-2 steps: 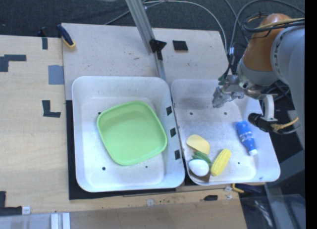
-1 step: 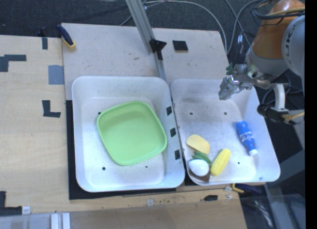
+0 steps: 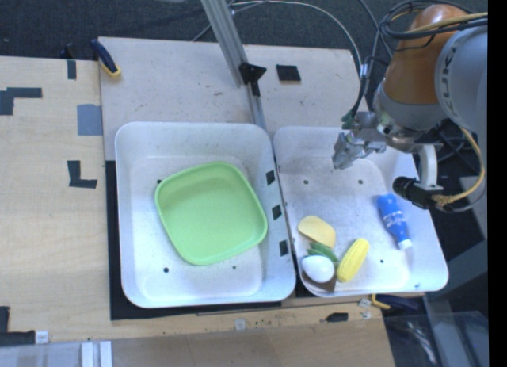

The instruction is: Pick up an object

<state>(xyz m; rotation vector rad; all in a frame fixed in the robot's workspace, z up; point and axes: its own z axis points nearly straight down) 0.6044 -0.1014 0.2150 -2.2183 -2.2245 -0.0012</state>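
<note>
White egg (image 3: 318, 267), corn cob (image 3: 352, 259) and yellow piece (image 3: 317, 231) cluster at the right bin's (image 3: 412, 278) near edge (blue tube (image 3: 393, 219) just beyond); hand (image 3: 347, 154) hovers above bare bin floor, grip state indiscernible; nothing lifted, picking remains.

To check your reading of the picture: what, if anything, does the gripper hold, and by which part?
Nothing. The gripper hangs over bare floor at the back of the right bin, apart from the blue bottle, corn and egg.
</note>
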